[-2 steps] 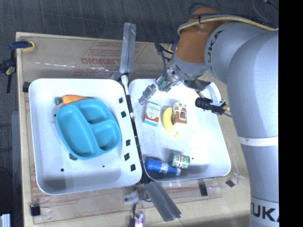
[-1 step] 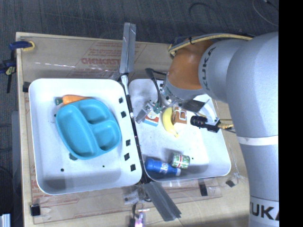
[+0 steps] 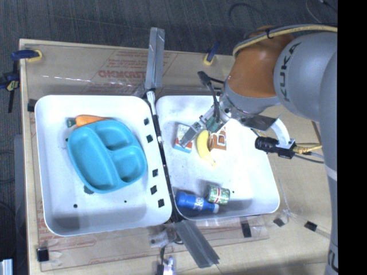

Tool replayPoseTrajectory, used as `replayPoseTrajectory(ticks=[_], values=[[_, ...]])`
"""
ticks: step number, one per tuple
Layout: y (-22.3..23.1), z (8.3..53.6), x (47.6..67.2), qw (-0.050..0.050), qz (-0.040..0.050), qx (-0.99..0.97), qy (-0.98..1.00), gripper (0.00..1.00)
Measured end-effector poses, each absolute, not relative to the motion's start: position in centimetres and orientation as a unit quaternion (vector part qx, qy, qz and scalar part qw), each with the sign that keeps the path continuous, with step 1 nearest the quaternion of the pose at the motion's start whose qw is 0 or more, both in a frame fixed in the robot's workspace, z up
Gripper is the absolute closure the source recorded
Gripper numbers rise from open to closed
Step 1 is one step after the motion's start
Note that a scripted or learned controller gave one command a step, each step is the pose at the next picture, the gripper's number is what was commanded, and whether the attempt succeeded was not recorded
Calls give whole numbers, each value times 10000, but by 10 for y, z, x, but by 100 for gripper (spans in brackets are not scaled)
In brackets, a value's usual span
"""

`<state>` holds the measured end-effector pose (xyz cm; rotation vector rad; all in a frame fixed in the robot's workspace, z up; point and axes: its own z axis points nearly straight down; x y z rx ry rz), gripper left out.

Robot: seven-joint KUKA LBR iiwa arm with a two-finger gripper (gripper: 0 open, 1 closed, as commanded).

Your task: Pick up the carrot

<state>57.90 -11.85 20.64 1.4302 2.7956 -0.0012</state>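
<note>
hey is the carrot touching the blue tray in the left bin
Touching: the camera view shows the carrot tucked against the blue tray's upper edge with no gap.

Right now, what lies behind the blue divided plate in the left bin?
The carrot lies at the far edge of the blue divided plate. Its orange body and green top show; the plate covers its lower side.

Left of my claw point(image 3: 202, 128): an orange carrot point(image 3: 92, 120), a blue divided plate point(image 3: 107, 156); just beside it, a yellow banana point(image 3: 205, 146).
</note>
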Motion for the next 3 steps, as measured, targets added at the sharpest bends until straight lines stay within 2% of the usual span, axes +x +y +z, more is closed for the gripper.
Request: replayPoseTrajectory(ticks=[1, 2, 3], values=[[-107, 141, 583, 75, 3, 3923, 9198, 0], [-151, 92, 554, -4, -3, 4486, 8938, 0], [-173, 297, 657, 18, 1, 4640, 8858, 0]])
